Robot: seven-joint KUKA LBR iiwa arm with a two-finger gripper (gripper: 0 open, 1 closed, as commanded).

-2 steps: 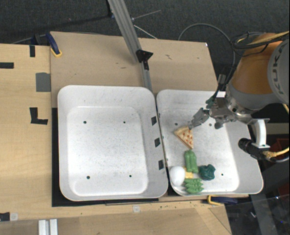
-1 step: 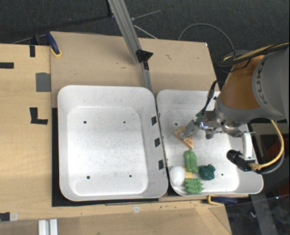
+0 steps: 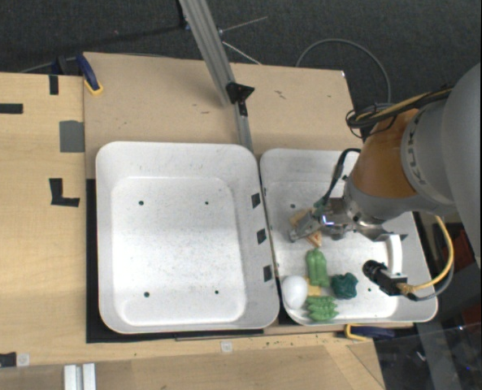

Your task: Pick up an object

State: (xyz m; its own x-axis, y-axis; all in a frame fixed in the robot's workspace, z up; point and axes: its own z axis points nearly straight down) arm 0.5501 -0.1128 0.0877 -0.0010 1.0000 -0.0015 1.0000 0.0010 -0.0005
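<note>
White bins: we see two shallow bins side by side on the wooden tabletop (image 3: 29, 218), the left bin (image 3: 175, 157) and the right bin (image 3: 293, 165).
Arm: we see the grey arm (image 3: 456, 136) with its orange band (image 3: 383, 165) reaching in from the right, over the right bin.
Jaws: the jaws (image 3: 304, 227) sit low over the middle of the right bin, pointing left; something small and tan shows at their tips, but we cannot tell whether they are spread or clenched, or whether they grip anything.
Green upright piece: we see a light green object (image 3: 315, 266) just below the jaws, near the bin's centre.
Dark green piece: a darker green object (image 3: 344, 284) lies just right of it.
White ball: a white rounded object (image 3: 294, 289) rests by the bin's lower left corner, touching or nearly touching the light green one.
Lumpy green piece: a bright green knobbly object (image 3: 322, 308) lies against the bin's front wall, just right of the white one.
Pole: a grey metal pole (image 3: 212, 43) slants down from the top to the gap between the bins.
</note>
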